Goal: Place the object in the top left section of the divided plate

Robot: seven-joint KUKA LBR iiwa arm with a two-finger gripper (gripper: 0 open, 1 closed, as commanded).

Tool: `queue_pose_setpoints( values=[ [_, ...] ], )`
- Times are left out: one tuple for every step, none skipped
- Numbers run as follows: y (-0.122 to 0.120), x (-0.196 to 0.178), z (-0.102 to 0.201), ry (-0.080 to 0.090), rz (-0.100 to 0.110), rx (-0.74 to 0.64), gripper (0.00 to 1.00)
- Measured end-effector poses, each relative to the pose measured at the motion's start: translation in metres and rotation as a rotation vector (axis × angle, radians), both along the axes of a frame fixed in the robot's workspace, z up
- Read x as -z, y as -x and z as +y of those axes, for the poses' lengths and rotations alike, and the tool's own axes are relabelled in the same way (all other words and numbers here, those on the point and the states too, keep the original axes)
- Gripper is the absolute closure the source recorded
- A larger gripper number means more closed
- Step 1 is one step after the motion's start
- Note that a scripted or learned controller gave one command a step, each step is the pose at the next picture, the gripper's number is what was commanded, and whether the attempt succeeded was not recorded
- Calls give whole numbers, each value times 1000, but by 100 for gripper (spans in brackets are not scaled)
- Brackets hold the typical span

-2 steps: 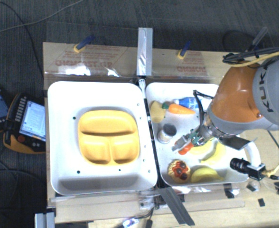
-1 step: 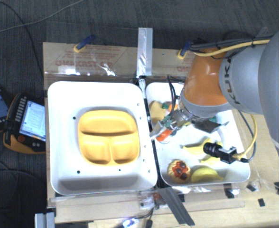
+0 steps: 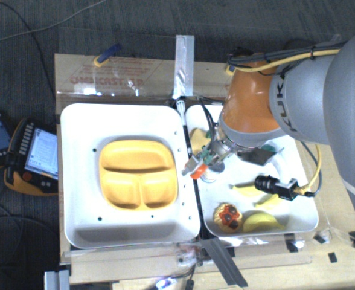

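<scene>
A yellow divided plate (image 3: pixel 108 180) lies in the left bin (image 3: pixel 81 222), with one wide section on its far side and two smaller ones on its near side. All its sections look bare. My gripper (image 3: pixel 197 167) hangs over the wall between the two bins, just right of the plate's right rim. A small orange and green object (image 3: pixel 197 173), like a toy carrot, shows between its fingers, which are shut on it.
The right bin (image 3: pixel 304 219) holds a red-brown round item (image 3: pixel 227 216), a yellow fruit-like piece (image 3: pixel 260 222), a thin yellow strip (image 3: pixel 247 187), a dark flat piece (image 3: pixel 259 156) and a pale yellow item (image 3: pixel 197 138). The arm's bulk covers the right bin's far side.
</scene>
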State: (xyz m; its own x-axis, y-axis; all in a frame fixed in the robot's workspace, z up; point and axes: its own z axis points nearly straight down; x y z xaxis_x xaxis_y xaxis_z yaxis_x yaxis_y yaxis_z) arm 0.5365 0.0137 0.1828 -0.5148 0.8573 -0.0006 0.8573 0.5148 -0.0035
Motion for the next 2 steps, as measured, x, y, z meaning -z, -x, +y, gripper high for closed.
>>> queue_pose_setpoints(
  values=[
    [-9,0,6,-1,1,170,100],
    [-9,-8,6,0,4,169,100]
  ],
)
